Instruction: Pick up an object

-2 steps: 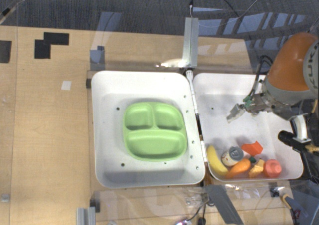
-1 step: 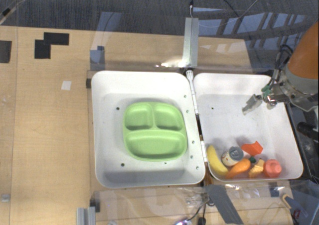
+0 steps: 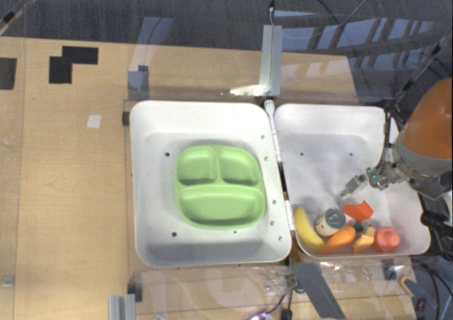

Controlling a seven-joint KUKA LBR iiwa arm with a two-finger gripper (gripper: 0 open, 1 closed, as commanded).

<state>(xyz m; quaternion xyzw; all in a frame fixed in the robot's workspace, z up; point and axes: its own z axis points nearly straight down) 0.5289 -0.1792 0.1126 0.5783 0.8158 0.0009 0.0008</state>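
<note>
Where the wooden table [image 3: 64,191] runs bare at 9 o'clock, just black markings toward 10 o'clock. Next, left white bin [image 3: 145,170] with a green divided tray [image 3: 220,185] lying flat at its middle, three compartments. Between the bins, a thin divider seam; at 12 o'clock, an upright metal post [image 3: 272,56] and a black cable looping above it.

Then right white bin [image 3: 318,134], its objects heaped at 6 o'clock of the bin: yellow banana [image 3: 304,225] leftmost, touching a small round grey-and-white can-like item [image 3: 329,223]; orange carrot [image 3: 340,238] just below that; orange-red block [image 3: 359,211] above; small yellowish piece [image 3: 364,242]; pink-red round fruit [image 3: 387,238] rightmost.

Finally, at 3 o'clock, grey arm with orange band, pincer [image 3: 359,183] hovering just above the block, released, fingers [image 3: 350,187] spread, nothing between them.
</note>
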